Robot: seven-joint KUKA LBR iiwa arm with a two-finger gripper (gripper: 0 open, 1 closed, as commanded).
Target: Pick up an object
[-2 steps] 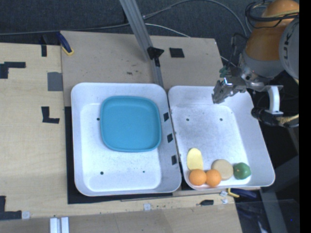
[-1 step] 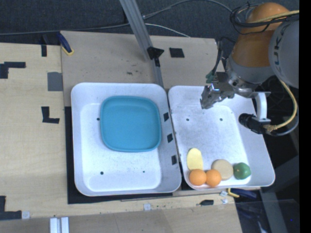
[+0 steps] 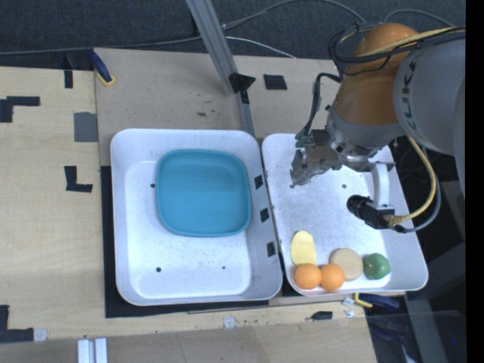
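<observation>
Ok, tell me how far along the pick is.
Nothing is picked yet. The gripper hangs over bare floor at the far end of the right bin. The yellow piece, two oranges, beige piece and green ball lie along its near edge.

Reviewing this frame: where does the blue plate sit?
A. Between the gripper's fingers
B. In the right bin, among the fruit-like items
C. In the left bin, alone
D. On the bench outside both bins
C: the blue plate lies flat in the left bin, while the small round items cluster at the near edge of the right bin.
</observation>
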